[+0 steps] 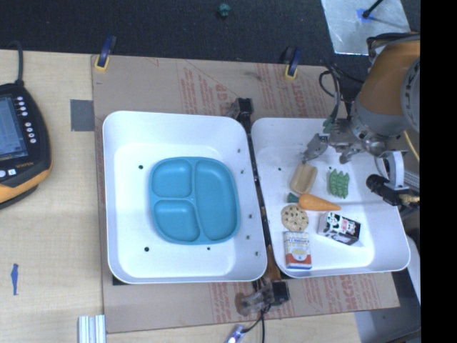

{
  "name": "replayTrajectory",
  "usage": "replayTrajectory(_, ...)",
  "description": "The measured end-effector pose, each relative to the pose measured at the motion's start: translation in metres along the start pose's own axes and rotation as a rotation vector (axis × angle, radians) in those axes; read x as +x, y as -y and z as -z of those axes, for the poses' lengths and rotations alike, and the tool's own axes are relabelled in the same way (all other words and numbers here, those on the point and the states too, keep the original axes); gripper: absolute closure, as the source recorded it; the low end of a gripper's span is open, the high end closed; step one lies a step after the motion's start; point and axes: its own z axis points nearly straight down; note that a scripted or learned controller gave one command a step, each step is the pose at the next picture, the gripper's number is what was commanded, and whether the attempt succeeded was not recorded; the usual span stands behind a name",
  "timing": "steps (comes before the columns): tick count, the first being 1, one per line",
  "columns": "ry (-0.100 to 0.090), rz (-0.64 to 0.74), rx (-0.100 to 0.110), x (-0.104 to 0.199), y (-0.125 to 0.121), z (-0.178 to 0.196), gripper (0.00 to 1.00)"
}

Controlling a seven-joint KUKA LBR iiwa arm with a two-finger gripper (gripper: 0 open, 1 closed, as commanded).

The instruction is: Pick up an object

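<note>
A: What's the layout, biggest things first?

B: Two white bins side by side. The left bin (121,263) holds a blue divided plate (193,199). The right bin (385,252) holds all the small items, and the arm hangs over its far end.

A: And the gripper (333,147)?

B: Its fingers are spread apart with nothing between them, poised above the bin floor, just beyond a tan block (304,178).

A: What could it pick up?

B: Near the front wall lies a small carton (298,252), beside it a black-and-white box (339,227), then a carrot (318,203), a round cookie (294,218), and a green knobbly piece (338,183).

A: Best candidate?

B: The tan block, I'd judge: nearest the fingers, probably light and stiff like play food. Grip across its narrow sides, mid-length. The carrot looks tapered and smooth, so it may slip; the cookie lies flat and offers little edge.
</note>
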Motion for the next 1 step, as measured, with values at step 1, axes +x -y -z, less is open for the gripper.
replayTrajectory(1,0.001,0.0,0.0,0.0178,0.018,-0.0442,0.0)
